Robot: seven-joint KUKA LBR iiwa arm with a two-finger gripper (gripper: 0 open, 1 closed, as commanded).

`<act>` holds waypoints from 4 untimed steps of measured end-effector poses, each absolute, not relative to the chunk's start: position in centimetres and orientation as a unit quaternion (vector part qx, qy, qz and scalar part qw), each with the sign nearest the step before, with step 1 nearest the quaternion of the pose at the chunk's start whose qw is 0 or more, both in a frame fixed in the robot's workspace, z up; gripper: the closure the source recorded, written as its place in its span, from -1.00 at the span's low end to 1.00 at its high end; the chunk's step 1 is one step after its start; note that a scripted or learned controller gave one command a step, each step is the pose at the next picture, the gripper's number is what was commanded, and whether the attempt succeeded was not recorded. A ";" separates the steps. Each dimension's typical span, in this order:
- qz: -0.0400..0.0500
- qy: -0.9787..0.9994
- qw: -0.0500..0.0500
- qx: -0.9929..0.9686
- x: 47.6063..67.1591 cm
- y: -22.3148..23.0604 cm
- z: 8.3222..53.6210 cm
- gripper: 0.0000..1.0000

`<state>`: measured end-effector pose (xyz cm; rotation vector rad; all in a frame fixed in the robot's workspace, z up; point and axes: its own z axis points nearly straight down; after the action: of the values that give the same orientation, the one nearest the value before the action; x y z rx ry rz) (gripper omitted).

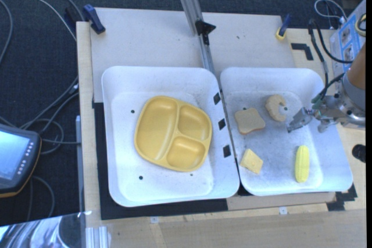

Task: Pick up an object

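Observation:
The right bin [331, 154] holds a tan doughnut [277, 107], a slice of toast [250, 120], a yellow cheese wedge [252, 161] and a yellow corn cob [301, 164]. My gripper [310, 123] reaches in from the right and hovers over the bin's right half, just right of the doughnut and above the corn. Its fingers stand open with nothing between them. One fingertip [297, 122] lies close to the doughnut's lower right side without clearly touching it.
In the left bin [116, 183] lies a yellow divided plate [173, 133]. A metal pole [192, 3] slants down to the seam between the bins. Blue and yellow clamps sit at the bench's back corners, with cables at the far right.

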<state>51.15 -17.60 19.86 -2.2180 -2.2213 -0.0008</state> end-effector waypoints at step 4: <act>-0.001 -0.708 0.000 -0.707 51.2 -17.0 10.3 1.00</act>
<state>51.15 -16.96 10.35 -2.2197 -2.2223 -0.0032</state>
